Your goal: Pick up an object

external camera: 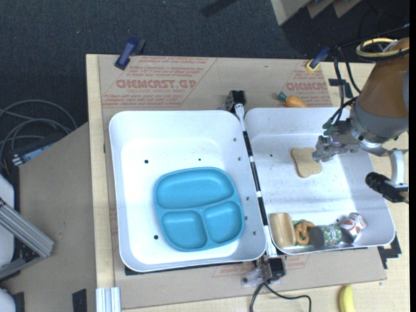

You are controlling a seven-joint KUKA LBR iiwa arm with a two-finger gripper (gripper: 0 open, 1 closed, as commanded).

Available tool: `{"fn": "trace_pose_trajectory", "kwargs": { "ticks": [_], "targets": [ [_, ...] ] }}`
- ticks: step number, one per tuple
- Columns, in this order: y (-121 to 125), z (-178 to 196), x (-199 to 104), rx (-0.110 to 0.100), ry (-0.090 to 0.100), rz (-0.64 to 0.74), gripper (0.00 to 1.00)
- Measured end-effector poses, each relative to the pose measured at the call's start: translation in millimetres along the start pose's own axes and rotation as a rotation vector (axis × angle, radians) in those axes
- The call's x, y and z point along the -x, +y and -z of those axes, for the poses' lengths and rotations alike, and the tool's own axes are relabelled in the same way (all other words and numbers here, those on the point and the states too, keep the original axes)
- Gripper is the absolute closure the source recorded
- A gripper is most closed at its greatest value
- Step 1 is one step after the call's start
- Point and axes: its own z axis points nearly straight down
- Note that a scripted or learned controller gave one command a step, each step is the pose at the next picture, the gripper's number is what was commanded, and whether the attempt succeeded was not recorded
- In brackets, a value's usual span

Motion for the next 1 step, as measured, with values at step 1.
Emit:
{"fn": "trace_pose_trajectory", "kwargs": {
  "ticks": [1],
  "targets": [
    [1.6,-66.0,24.8,0.003,-0.001,-0.001,1.0]
  ]
}}
